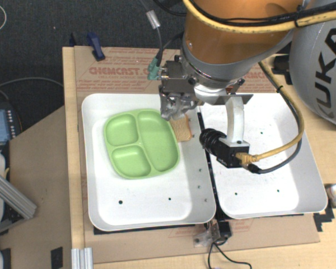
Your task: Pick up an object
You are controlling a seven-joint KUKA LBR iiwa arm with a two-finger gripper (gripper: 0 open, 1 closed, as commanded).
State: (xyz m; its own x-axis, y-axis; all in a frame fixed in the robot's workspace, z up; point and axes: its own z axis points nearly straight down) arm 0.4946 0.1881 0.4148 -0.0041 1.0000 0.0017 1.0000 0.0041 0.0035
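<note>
While the arm (241,21) reaches in from the right and fills the far part of the view, its gripper (176,108) hangs low over the far right corner of the left bin (101,206). A small tan block (182,130) sits just beneath the gripper, touching the right edge of the green divided tray (141,143). Whether the block is between the fingers or simply lying on the bin floor beside the tray cannot be told, and how far the hand is spread is hidden by the wrist. The tray has three compartments and lies tilted in the middle of the left bin. A black fitting with a yellow cable (280,150) hangs over the right bin (280,195).
</note>
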